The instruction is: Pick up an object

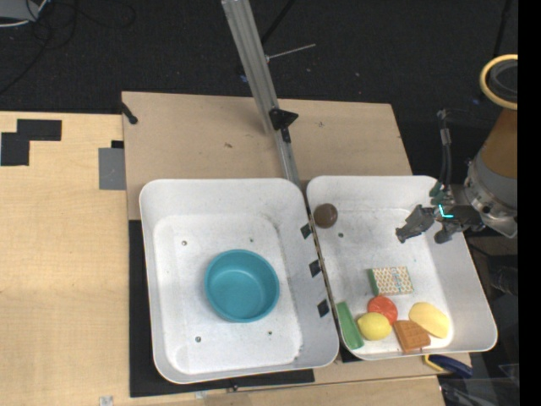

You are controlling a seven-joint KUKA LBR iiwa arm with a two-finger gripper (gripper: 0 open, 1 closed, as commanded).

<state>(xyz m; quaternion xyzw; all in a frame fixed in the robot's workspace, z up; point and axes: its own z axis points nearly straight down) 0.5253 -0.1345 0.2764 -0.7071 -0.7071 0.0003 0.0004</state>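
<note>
Your hand (429, 228) hangs over the right side of the right bin (452, 265), at the frame's right; its two dark fingers stand apart with nothing between them. Below it, toward the bin's lower edge, you have a patterned pad (391, 279), a red ball (383, 307), a yellow ball (374, 326), a yellow lemon shape (429, 318), an orange block (412, 336) and a green stick (348, 325). A brown ball (325, 216) sits upper left in that bin. The left bin (169, 227) holds a teal bowl (242, 285).
</note>
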